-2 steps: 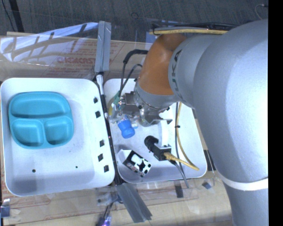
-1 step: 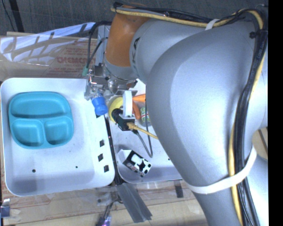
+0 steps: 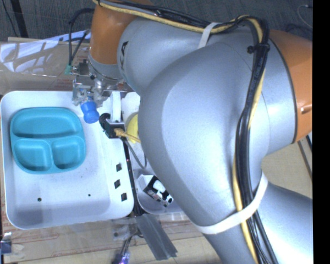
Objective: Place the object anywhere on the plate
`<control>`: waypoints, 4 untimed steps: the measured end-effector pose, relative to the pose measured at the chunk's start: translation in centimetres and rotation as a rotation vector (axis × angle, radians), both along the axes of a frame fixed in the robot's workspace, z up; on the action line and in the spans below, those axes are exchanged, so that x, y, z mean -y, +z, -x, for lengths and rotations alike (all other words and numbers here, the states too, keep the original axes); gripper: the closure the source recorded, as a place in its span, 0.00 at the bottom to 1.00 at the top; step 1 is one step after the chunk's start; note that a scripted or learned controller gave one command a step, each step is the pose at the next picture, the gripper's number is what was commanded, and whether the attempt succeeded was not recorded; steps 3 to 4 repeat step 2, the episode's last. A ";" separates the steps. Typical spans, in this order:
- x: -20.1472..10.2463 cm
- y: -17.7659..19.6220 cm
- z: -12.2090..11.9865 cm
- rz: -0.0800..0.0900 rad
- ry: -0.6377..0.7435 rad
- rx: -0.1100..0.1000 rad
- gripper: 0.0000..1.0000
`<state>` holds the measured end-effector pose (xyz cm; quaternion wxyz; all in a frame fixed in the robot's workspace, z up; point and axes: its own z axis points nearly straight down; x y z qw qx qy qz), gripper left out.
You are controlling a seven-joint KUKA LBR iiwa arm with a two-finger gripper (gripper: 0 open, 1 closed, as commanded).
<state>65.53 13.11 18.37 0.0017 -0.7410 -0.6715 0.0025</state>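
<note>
Camera view: gripper point(image 3: 88, 100) hovering at left bin's point(image 3: 22, 213) upper right edge, seemingly pinching blue object point(image 3: 90, 114); easing left, lowering squarely over blue plate point(image 3: 47, 139) before letting go.

Bulky grey arm point(image 3: 209, 125); orange band point(image 3: 107, 32); black and yellow cables point(image 3: 247, 120) strapped alongside.

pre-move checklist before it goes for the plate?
1. Small blue cylindrical object between the fingers of the gripper: cannot tell; it sits right at the tip.
2. Turquoise three-compartment plastic plate in the left white bin: ok.
3. Plate compartments free of other items: ok.
4. Object over the plate: not ok; it is just past the plate's upper right rim.
5. Right bin contents: cannot tell; the grey arm covers most of it.
</note>
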 end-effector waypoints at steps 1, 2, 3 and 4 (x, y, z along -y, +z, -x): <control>-5.8 -1.1 0.0 0.000 0.064 0.003 1.00; -5.9 -1.1 0.0 0.000 0.064 0.002 0.00; -5.9 -1.1 0.0 0.000 0.064 0.002 0.00; -5.9 -1.1 0.0 0.000 0.064 0.002 0.00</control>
